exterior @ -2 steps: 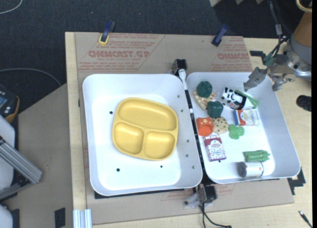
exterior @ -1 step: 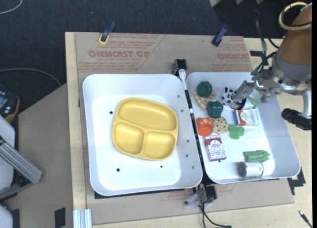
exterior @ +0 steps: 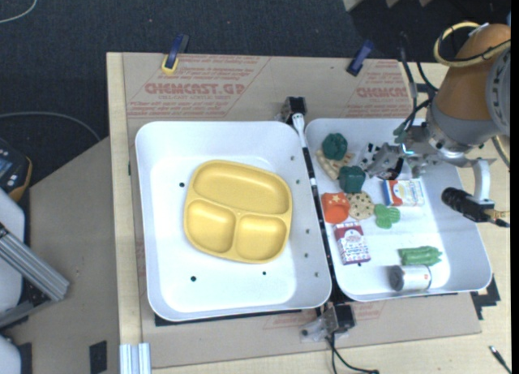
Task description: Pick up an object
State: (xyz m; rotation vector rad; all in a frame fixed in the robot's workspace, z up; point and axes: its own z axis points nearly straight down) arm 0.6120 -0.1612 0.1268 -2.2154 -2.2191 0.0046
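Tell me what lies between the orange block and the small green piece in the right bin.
In the camera view, a round speckled cookie lies between the orange block and the small green piece, on the right bin floor.

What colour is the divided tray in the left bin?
Yellow; the three-compartment plastic tray shows best in the camera view.

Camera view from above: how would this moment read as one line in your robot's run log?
stage: reaching | gripper: over right bin, above toys | left bin: yellow tray | nothing seen held
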